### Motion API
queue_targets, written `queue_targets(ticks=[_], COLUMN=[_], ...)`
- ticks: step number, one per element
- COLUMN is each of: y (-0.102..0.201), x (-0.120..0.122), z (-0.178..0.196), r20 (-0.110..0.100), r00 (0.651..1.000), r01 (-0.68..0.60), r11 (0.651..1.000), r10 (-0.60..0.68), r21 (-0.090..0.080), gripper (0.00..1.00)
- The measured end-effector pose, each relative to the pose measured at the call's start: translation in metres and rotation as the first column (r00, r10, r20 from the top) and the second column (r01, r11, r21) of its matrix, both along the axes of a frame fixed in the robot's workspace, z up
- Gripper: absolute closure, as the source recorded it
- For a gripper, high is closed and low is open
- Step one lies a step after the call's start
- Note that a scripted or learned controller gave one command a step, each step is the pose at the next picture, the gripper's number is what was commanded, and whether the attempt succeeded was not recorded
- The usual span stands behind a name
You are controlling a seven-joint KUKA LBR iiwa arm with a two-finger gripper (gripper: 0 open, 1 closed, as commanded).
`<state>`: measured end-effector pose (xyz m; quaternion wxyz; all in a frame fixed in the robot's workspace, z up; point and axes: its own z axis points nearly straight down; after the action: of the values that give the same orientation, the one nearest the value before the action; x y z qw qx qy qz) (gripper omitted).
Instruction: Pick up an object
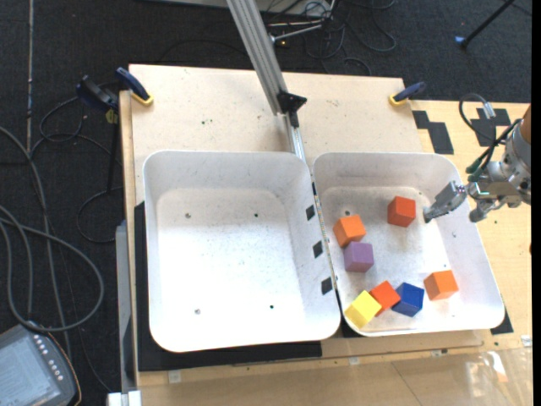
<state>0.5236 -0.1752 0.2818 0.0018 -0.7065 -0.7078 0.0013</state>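
Right bin: 7 blocks, among them a red block at the far side and a purple block. Gripper at right rim, fingers spread, grasping nothing; pick not yet made.

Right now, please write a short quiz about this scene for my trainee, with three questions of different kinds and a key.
1. True or false: the purple cube lies in the left bin.
2. Which cube lies nearest the gripper? A) yellow cube B) red cube C) blue cube
3. Fill in: the right bin holds ___ cubes in total.

Key: 1. False, it is in the right bin. 2. B. 3. Seven.
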Motion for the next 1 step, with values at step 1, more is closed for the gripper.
queue_targets(ticks=[1], y=[-0.0001], x=[0.0007], z=[0.0023], r20=[0.005], r00=[1.0], r01=[0.001], r11=[1.0], r10=[-0.001], r21=[-0.001], gripper=[0.0])
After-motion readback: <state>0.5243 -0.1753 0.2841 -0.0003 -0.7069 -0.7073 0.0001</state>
